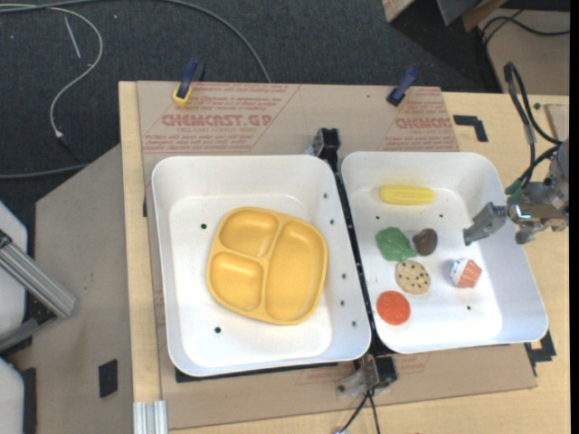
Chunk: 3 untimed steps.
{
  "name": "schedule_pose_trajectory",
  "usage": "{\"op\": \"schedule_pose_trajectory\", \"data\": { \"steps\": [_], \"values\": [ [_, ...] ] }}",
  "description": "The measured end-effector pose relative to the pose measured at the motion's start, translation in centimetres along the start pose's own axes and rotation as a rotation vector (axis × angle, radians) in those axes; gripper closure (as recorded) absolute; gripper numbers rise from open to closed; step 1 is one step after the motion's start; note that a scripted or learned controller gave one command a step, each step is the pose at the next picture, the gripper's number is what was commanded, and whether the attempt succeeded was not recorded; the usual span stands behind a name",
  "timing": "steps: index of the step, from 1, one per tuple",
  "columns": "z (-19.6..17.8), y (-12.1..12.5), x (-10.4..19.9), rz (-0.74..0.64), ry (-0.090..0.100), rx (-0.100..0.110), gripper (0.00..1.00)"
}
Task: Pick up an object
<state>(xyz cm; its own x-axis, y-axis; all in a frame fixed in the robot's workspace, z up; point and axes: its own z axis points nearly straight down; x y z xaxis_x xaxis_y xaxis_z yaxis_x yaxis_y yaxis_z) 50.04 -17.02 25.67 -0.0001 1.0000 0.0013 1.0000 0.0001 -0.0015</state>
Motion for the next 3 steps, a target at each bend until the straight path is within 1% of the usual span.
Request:
{"op": "schedule_pose_trajectory", "data": {
  "steps": [1, 2, 3],
  "values": [
    [4.9, 0.6, 0.9, 0.000, 0.002, 0.005, 0.00],
    [9.2, 0.5, 1.2, 0.000, 0.002, 0.005, 0.00],
    [14.4, -0.3, 1.8, 0.000, 0.002, 0.002, 0.00]
  ]
}}
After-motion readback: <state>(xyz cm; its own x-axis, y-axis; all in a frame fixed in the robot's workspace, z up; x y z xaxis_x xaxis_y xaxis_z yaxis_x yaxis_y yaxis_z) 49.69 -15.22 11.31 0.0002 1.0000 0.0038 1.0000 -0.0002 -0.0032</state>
